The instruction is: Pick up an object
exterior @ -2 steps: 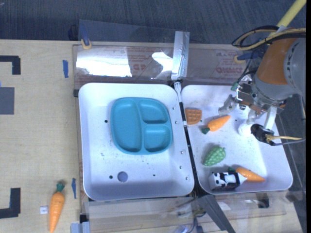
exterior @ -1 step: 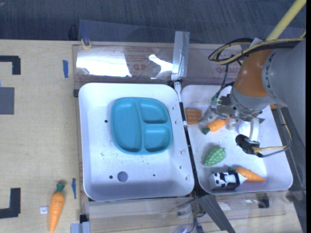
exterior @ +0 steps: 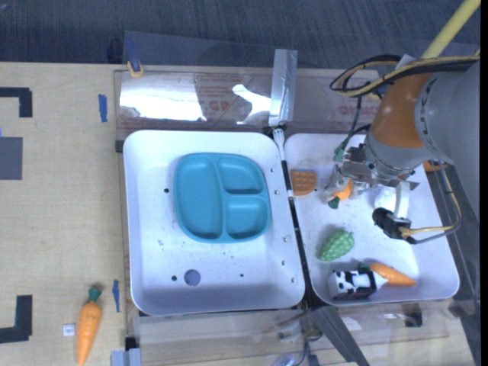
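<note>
Robot lab: taped bench [exterior: 46,227], white bins [exterior: 145,280], cabling [exterior: 358,75].

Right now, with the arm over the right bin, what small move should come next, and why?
Probably a short descent. The gripper sits right at a small orange carrot near the waffle piece, but whether it has the carrot is unclear, so lower slightly before closing or lifting.

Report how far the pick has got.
Done: the arm has reached over the right bin, and the gripper is down by a small orange and green piece. In hand: whether that piece is gripped cannot be told. Left: a confirmed lift. The waffle piece, green toy, carrot and black-and-white toy lie on the bin floor.
</note>
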